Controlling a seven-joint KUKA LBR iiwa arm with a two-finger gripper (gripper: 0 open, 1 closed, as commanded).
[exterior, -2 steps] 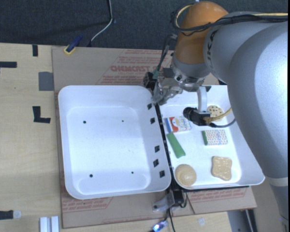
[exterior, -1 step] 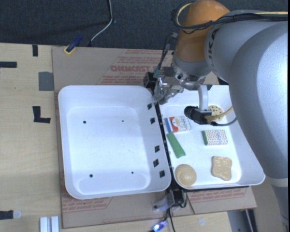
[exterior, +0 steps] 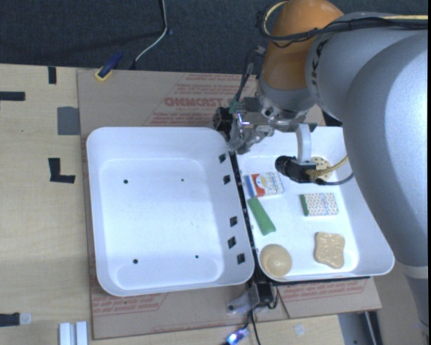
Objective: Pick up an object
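The left bin offers a wide bare floor, open from above. The right bin is crowded: a small printed box, a green bar, a dotted card, a round tan disc and a tan lumpy piece leave only narrow lanes between them. The arm overhangs its far end.

— What lies beyond my gripper?
— A dark carpet behind it, crossed by a black cable.
— And under it?
— A cardboard sheet on a pale wooden bench, black tape marks far to its left.
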